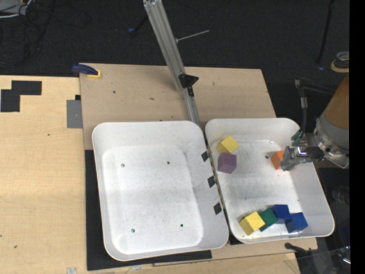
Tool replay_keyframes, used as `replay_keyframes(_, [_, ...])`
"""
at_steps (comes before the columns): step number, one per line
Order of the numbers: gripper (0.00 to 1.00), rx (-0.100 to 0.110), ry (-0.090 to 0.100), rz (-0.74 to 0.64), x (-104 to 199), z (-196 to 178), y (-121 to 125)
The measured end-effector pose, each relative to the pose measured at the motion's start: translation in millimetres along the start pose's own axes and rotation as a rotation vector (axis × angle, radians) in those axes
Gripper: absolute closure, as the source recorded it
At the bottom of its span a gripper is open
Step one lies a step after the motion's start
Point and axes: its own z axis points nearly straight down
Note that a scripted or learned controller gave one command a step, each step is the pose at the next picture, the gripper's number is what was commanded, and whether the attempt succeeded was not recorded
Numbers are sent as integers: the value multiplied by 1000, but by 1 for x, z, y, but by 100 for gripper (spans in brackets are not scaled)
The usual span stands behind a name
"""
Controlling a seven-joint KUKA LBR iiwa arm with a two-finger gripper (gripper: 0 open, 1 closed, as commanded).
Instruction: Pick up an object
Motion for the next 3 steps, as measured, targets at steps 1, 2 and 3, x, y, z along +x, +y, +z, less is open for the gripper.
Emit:
replay_keyframes(1, [100,5,4,-4,48,-5,0])
replay_keyframes(2, [100,5,3,-5,103,-6,18])
replay_keyframes(3, [100,9,3,-3,153,7,20])
